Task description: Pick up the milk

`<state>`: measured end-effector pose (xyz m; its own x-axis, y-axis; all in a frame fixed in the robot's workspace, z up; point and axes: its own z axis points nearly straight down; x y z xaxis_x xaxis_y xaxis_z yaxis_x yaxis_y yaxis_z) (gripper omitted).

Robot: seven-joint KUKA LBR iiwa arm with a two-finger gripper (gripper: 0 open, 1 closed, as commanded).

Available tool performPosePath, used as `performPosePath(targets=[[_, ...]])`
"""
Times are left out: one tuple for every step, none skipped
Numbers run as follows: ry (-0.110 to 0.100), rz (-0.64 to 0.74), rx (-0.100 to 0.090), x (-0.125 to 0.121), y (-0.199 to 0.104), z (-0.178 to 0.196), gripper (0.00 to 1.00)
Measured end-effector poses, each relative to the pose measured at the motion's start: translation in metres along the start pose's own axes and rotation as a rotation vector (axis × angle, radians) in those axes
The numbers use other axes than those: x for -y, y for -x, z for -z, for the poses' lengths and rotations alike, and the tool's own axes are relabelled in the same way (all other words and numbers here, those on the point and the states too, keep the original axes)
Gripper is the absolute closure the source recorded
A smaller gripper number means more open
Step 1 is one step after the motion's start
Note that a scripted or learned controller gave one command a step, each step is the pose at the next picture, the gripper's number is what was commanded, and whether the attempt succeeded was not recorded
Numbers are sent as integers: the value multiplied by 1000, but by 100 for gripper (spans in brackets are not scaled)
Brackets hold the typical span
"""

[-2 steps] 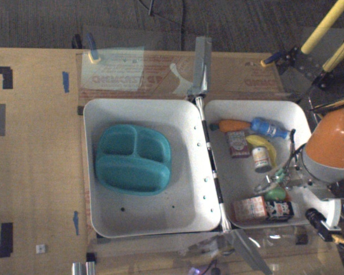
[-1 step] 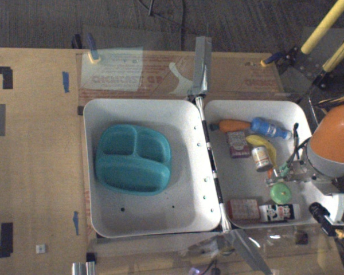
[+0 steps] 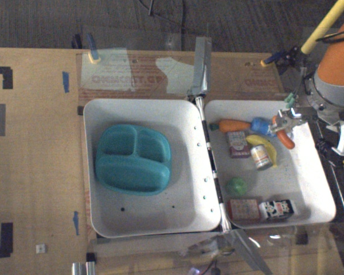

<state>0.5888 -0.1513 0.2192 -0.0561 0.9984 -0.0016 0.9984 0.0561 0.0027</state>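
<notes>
Right bin (image 3: 309, 176) holds the clutter. Arm sits at upper right; gripper (image 3: 285, 121) hovers over the bin's top edge, and I cannot tell its opening. Milk carton (image 3: 276, 209) lies flat at lower right, touching a pinkish box (image 3: 244, 209). I judge it light and crushable; grasp across the narrow sides.

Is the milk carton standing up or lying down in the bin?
Lying down. The milk rests flat on its side near the right bin's front edge, its printed face turned up, beside a flat box.
</notes>
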Motion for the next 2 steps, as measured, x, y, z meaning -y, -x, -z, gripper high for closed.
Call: performPosePath(targets=[[-5, -72, -2, 9, -63, -20, 100], [-4, -72, -2, 9, -63, -19, 0]])
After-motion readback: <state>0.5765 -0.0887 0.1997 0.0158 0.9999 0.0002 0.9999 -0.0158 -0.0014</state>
